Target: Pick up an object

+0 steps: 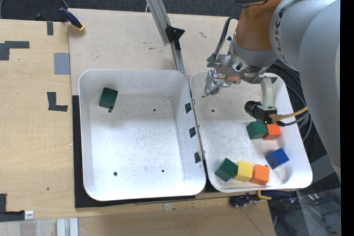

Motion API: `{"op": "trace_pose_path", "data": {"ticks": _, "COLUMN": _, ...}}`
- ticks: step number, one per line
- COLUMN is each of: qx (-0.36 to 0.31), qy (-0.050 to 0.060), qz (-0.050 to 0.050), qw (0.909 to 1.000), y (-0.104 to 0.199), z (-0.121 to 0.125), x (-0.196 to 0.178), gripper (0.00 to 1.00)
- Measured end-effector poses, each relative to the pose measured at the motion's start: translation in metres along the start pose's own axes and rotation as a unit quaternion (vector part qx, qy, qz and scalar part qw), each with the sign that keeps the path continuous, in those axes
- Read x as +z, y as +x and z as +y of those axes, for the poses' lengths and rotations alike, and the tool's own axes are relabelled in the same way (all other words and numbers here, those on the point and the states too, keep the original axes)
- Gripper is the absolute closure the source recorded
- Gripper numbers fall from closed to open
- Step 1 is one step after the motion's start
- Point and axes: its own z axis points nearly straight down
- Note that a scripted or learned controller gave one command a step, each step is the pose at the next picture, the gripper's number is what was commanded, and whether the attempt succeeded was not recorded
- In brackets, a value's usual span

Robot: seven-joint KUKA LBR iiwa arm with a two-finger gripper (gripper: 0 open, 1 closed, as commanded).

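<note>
Three green blocks [108, 98] [256, 130] [225, 169], two orange blocks [272, 131] [260, 174], one yellow block [244, 170], one blue block [277, 158], two white bins [88, 135] [221, 119].

Two bins sit side by side on the bench [127, 41]. The left bin [88, 174] holds one block [108, 98] near its far left corner. In the right bin [213, 119], three blocks [243, 170] lie in a touching row along the near edge, a fourth block [277, 157] just behind their right end. Farther back, two touching blocks [263, 131] sit by the right wall. The gripper [212, 85] hangs over the right bin's far left corner.
</note>
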Motion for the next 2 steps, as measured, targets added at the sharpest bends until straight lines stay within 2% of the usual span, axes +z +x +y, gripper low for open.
{"op": "trace_pose_path", "data": {"ticks": 1, "qx": 0.0, "qy": 0.0, "qz": 0.0, "qw": 1.0, "y": 0.043, "z": 0.025, "x": 0.007, "gripper": 1.0}}
{"op": "trace_pose_path", "data": {"ticks": 2, "qx": -0.001, "qy": -0.001, "qz": 0.001, "qw": 1.0, "y": 0.094, "z": 0.059, "x": -0.008, "gripper": 1.0}}
